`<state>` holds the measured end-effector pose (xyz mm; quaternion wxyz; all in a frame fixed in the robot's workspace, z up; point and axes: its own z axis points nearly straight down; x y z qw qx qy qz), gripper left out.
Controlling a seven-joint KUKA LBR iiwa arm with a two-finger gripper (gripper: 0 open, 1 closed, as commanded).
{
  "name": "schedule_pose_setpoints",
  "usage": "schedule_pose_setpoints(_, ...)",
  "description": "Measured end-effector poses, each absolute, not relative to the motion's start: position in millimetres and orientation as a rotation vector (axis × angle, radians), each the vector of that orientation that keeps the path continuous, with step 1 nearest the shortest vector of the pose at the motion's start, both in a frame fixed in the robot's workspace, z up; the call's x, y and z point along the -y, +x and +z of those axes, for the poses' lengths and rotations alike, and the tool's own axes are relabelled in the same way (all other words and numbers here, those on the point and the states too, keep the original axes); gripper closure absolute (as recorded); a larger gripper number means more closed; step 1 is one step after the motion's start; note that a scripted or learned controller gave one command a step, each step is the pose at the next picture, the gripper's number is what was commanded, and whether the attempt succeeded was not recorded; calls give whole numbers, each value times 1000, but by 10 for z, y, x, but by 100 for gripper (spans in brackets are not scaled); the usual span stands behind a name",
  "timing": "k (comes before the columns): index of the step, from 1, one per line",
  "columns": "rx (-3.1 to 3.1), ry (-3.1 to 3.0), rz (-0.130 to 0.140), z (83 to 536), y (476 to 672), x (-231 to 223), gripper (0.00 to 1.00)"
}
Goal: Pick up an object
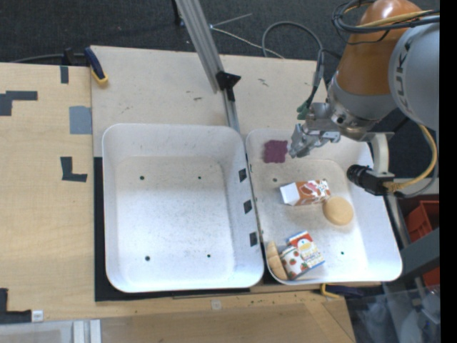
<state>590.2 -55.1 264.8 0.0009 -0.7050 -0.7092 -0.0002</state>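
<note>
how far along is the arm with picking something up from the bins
Done: the arm has reached over the right bin, and the claw sits at its far end, just beside the purple item. In hand: nothing can be seen held. Left: the whole grasp and lift. The purple item, the orange-and-white carton, the tan ball and the small printed box all lie in the bin.

The two small cartons [305, 192] [303, 254] carry printing too small to read; nothing else bears legible text.
</note>
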Motion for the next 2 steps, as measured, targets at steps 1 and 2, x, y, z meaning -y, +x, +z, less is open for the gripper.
schedule_pose_setpoints(1,2228,-2212,0,2660,5921,-7,100)
schedule_pose_setpoints(2,2227,-2211,4,2456,5964,-597,100)
